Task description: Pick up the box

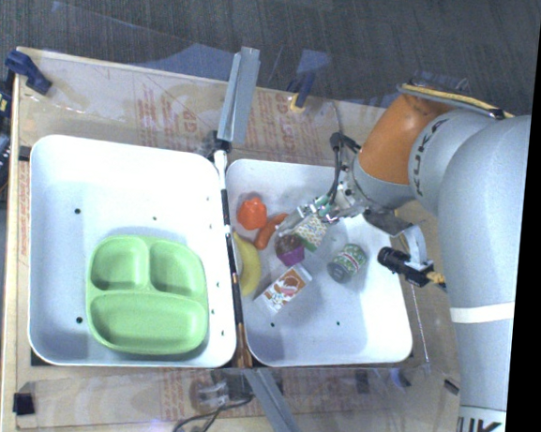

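While the green tray (pixel 148 296) lay alone in the left bin (pixel 59 159), the box (pixel 284 288) lay flat at about eight o'clock from the hand (pixel 320 211), just beside the banana (pixel 246 263). Poised over a speckled item (pixel 311 230), the hand perhaps gripped that instead; I could not tell.

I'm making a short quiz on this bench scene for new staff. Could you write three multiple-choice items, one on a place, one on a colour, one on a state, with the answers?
1. Where does the divided tray sit?
A. left bin
B. right bin
C. bare bench

2. What colour is that tray?
A. red
B. green
C. blue

3. How does the box lie?
A. lifted by the pincer
B. resting on the right bin floor
C. on the tray

Answers: 1 A, it fills the left bin's lower half. 2 B, plainly light green. 3 B, it lies flat beside the banana.
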{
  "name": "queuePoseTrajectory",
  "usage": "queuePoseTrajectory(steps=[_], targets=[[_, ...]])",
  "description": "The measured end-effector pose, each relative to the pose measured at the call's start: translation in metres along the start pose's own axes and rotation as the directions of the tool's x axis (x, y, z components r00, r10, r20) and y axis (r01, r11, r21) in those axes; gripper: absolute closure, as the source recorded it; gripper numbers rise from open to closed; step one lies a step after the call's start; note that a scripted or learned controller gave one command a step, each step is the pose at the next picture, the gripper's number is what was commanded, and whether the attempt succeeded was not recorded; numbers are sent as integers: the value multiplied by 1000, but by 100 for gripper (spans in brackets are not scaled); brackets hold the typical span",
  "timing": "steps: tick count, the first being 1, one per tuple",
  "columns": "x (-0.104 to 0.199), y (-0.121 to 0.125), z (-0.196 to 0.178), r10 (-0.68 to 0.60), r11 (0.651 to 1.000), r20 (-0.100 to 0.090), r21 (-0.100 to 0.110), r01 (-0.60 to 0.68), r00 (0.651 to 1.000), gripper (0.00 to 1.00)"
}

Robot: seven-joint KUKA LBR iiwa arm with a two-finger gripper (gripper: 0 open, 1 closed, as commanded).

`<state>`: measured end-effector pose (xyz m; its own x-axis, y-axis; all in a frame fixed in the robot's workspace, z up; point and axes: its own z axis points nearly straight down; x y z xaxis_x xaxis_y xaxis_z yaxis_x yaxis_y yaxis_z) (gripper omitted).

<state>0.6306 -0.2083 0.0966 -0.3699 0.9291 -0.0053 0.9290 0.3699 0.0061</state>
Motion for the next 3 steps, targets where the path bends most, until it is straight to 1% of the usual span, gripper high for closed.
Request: queuePoseTrajectory(steps=[1, 2, 3], targets=[[-1, 2, -12, -3, 1000, 4, -2, 3, 1000, 100], [30, 14, -127, -231, 973, -5, 4, 231, 973, 100], [30, 13, -127, -231, 973, -5, 5, 231, 973, 0]])
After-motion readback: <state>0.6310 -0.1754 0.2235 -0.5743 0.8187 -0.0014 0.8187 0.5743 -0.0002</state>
